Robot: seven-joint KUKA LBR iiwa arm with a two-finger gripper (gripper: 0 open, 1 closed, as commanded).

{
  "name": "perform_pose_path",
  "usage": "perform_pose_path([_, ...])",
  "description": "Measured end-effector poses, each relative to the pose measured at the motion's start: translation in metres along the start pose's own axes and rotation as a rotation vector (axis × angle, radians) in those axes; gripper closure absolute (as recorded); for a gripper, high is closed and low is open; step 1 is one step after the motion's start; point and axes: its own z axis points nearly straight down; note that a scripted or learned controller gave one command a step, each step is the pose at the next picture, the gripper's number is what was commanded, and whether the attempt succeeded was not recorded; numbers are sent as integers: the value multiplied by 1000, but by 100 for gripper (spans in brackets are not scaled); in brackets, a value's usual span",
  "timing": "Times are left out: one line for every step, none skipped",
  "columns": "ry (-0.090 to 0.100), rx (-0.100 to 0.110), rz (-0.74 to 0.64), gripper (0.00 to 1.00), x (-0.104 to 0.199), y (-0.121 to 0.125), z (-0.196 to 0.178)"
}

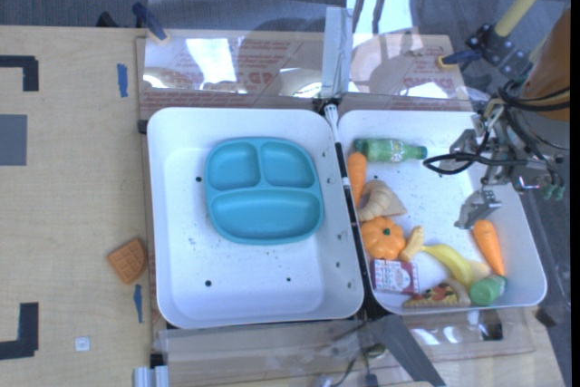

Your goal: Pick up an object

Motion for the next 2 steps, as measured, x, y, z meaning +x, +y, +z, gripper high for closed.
perform_pose_path([-7,4,8,0,13,-95,158])
perform_pose_path([-18,7,4,100,9,-94,145])
